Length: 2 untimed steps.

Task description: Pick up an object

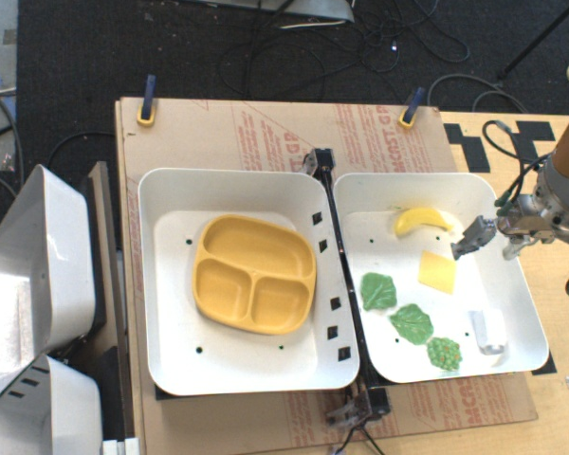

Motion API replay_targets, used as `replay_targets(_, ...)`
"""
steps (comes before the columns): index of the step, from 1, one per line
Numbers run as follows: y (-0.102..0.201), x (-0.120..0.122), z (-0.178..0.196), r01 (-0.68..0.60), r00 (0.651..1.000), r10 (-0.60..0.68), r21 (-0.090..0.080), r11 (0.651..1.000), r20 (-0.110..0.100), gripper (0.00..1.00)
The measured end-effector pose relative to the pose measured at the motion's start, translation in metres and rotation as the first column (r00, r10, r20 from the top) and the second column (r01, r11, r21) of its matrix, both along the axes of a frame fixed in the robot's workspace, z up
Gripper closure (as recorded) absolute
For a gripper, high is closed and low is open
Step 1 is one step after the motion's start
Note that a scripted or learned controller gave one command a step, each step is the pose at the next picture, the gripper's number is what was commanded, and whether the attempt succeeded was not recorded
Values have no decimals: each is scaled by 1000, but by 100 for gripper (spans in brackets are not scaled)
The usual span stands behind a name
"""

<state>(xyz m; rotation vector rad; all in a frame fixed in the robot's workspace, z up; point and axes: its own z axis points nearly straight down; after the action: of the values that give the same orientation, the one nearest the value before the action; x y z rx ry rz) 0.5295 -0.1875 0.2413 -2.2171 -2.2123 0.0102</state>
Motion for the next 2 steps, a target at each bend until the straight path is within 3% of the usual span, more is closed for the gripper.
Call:
replay_targets(1, 0, 2, 6, -3, 1000, 3, -2, 1000, 11, 0)
replay_targets(2, -8, 5, -53, 0, 1000, 0, -1, 1000, 6, 0)
